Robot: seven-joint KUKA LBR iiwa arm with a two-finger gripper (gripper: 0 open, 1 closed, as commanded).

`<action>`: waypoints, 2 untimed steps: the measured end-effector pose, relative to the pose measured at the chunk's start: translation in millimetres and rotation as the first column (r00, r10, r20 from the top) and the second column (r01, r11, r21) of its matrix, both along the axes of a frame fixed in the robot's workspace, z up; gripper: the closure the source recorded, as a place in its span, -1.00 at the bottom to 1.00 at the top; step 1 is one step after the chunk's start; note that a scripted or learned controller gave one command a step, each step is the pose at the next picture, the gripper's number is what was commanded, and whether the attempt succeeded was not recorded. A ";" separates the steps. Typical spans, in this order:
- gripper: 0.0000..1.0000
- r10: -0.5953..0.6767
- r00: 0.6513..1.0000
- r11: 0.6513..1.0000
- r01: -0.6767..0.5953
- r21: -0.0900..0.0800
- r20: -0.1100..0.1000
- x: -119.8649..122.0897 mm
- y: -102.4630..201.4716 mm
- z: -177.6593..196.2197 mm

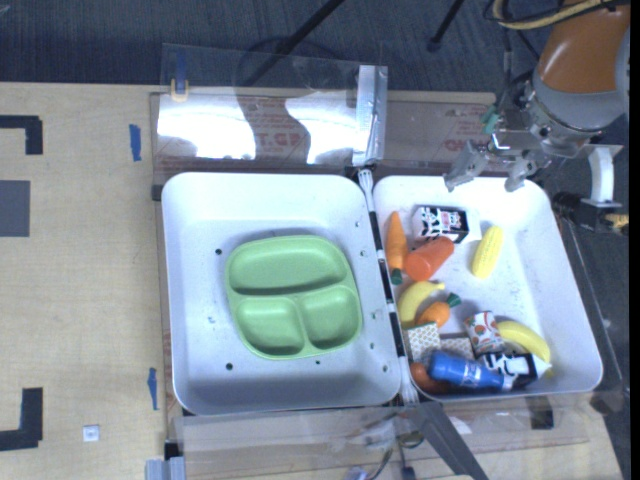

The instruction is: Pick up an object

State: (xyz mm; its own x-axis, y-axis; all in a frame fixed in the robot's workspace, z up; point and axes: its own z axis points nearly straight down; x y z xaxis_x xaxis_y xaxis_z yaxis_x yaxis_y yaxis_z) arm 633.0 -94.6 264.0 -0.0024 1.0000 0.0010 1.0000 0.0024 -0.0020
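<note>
The grey arm with the orange band enters at the upper right, and its two-finger metal gripper [489,175] hangs above the far edge of the right shallow white bin [573,298], at about twelve o'clock of that bin. The jaws stand apart, one finger to each side, and nothing is between them.

The things to pick all lie in the right bin, below the gripper. A small black and white carton [441,223] lies near the top of the bin, and a yellow corn cob [487,252] lies at three o'clock from it, a little lower. At nine o'clock from the carton, an orange carrot [396,241] lies along the left wall of the bin, and an orange-red plastic bottle [430,259] touches it. Below them are a small yellow banana [418,297] and a little orange fruit [436,313], close together. Towards five o'clock of the bin lies a bigger yellow banana [526,338], just beside a small red and white box [484,332]. A blue bottle [465,371] lies along the near wall at six o'clock.

The left shallow white bin [190,268] holds a green plastic tray with three compartments [294,294] in its middle. Both bins stand on the light wooden bench [75,268].
</note>
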 end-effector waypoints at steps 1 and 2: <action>-1.00 -0.173 0.985 0.985 0.173 0.000 0.001 -49.3 -16.0 -119.0; -1.00 -0.296 0.955 0.955 0.296 -0.002 0.004 -16.5 -70.9 -136.6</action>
State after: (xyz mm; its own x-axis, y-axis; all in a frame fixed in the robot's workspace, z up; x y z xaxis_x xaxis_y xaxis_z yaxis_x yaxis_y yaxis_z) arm 616.5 -165.5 127.4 0.2932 0.9560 -0.0008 0.9560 -0.2932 0.0025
